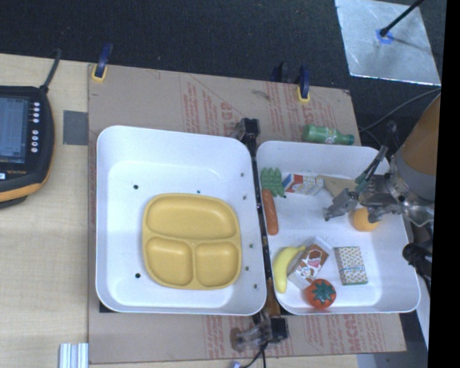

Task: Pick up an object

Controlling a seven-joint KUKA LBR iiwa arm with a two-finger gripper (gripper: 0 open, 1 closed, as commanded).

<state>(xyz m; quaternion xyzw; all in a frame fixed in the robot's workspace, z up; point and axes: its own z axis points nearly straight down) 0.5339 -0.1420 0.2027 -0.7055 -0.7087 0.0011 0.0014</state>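
Note:
My gripper (346, 204) hangs over the right side of the right bin (385, 303), reaching in from the right edge. An orange fruit (364, 219) lies just right of and below its tip, touching or very close to it. Further left in the same bin lie a carrot (270, 211) with a green top (271, 178) and a small carton (302, 183). Along the front are a banana (283, 265), a red and white packet (310, 262), a tomato (320, 293) and a small patterned box (351, 265).
The left bin (115, 166) holds a yellow divided tray (190, 240). A green bottle (327, 134) lies on the cardboard behind the right bin. A teach pendant (13, 145) rests on the bench at far left.

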